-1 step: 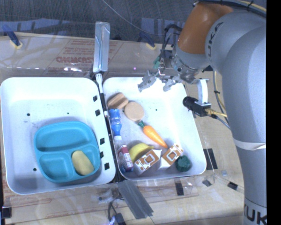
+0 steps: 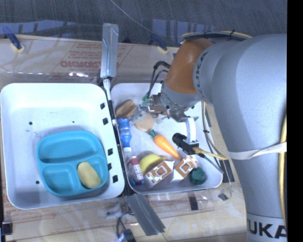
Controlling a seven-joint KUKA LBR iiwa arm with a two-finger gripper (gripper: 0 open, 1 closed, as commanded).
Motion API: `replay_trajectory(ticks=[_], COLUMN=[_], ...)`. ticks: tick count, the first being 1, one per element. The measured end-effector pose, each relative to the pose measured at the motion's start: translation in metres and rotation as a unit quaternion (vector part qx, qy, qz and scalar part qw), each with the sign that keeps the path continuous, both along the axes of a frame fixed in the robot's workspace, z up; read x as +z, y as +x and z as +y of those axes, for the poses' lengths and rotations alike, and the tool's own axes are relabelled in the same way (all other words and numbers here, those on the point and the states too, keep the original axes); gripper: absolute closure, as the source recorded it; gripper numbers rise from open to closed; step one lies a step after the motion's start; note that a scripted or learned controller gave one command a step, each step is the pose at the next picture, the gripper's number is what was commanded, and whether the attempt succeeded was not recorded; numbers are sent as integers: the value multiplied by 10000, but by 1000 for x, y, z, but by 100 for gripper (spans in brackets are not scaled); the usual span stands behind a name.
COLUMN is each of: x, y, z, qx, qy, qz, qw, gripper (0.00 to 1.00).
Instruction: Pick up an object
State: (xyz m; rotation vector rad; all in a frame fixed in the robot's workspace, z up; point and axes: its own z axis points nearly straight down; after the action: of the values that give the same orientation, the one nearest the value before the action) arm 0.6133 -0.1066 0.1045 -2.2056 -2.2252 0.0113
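You had the arm (image 2: 232, 84) reaching in from the right over the right bin (image 2: 212, 181), its orange band above the wrist, and the gripper (image 2: 152, 106) sat low at the bin's upper middle. Whether anything was held there could not be told.

Just under the gripper lay a pale tan piece (image 2: 144, 123), with a brown bread-like item (image 2: 125, 108) beside it to the left. A blue bottle (image 2: 124, 134) lay along the bin's left wall. Below came a carrot (image 2: 165, 145), a yellow fruit (image 2: 150, 161), two patterned boxes (image 2: 159, 173), a dark green object (image 2: 197, 175) and a small red-capped bottle (image 2: 136, 169).

In the left bin (image 2: 20, 100) you had a blue divided tray (image 2: 65, 158) with a yellow potato-like item (image 2: 89, 175) in its lower right compartment.
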Motion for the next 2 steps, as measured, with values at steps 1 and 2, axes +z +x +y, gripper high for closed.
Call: replay_trajectory(ticks=[1, 2], x=[-5, -12], y=[-71, -130], z=[4, -40], qx=[400, 840], qy=[-67, -5], qz=[-147, -56], qw=[9991, 9964], gripper=[0, 0])
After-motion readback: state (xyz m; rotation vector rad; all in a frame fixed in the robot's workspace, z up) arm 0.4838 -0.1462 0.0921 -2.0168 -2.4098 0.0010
